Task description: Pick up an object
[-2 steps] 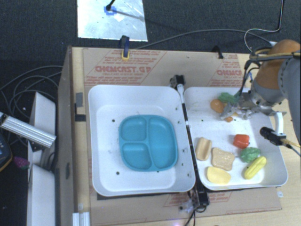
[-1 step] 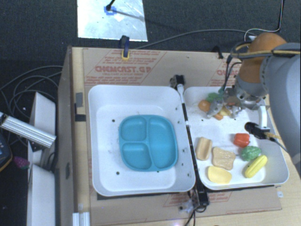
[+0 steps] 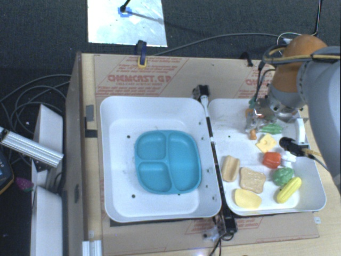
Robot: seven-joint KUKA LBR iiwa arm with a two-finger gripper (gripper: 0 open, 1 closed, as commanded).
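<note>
One blue tray [image 3: 168, 161] in the left bin [image 3: 120, 121]; eight toy foods [image 3: 252, 179] right.

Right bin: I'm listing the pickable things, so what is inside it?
The right bin holds toy foods: bread slice, red piece, yellow corn, others. The gripper covers part of the far side.

arm [image 3: 319, 89] cut off at right edge, gripper [image 3: 254, 122] blurred
</note>
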